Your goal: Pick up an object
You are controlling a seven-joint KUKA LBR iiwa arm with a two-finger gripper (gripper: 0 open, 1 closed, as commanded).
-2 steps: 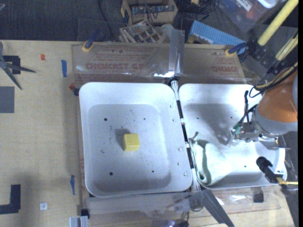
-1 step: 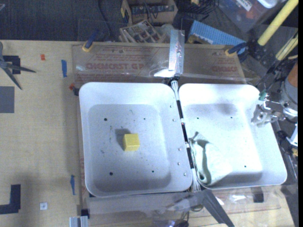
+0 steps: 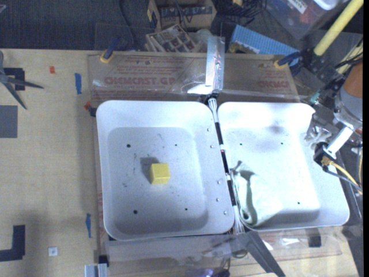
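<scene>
The pincer (image 3: 330,149) hangs at the right bin's (image 3: 288,212) right rim, partly cut off; its grip I cannot tell. A yellow block (image 3: 160,173) sits in the left bin (image 3: 115,120).

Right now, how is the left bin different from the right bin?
The left bin has a small yellow block sitting near its middle; the right bin has no block, just a pale bent strip by its left wall. The arm hangs over the right bin's right edge, while the left bin has nothing above it. Both are white, shallow and rounded at the corners, set side by side.
</scene>
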